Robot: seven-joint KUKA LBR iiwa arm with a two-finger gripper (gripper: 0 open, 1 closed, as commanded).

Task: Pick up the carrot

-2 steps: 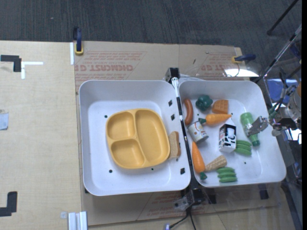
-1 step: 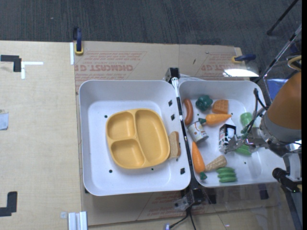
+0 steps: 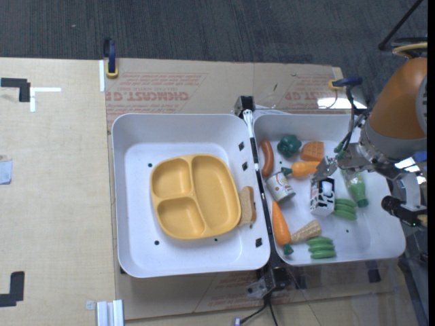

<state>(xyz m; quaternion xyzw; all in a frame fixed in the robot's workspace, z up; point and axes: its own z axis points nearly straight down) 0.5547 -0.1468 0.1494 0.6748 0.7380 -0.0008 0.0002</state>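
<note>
A: Green pods (image 3: 321, 248) lie nearest, by the right bin's (image 3: 380, 250) front wall. And the arm?

B: 1 arm (image 3: 401, 107) leans in over that bin's right wall, with the gripper (image 3: 327, 170) low near its middle. Clenched or released, I cannot tell.

A: Counts?

B: 2 bins, 1 yellow plate (image 3: 195, 195) in the left bin (image 3: 129, 202) beside it, and 1 long carrot (image 3: 280, 224) against the right bin's left wall.
</note>
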